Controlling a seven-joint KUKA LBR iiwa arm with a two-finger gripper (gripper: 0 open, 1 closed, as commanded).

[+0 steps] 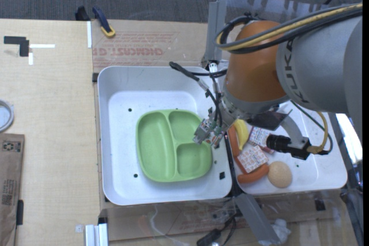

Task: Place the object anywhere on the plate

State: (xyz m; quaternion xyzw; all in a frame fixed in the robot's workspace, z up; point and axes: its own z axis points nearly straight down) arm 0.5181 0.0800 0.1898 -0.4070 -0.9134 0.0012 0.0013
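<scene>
Where tool [209, 131] meets plate [167, 150] rim, fingers indistinct.

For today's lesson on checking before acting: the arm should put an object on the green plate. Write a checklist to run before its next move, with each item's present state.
1. Green plate lies flat in the left bin: ok.
2. Plate compartments free to receive something: ok.
3. Gripper over the plate's right rim: ok.
4. Object between its fingers: cannot tell, the tip is small and cluttered.
5. Other items, such as the egg and sausage, sit in the right bin, off the plate: ok.
</scene>
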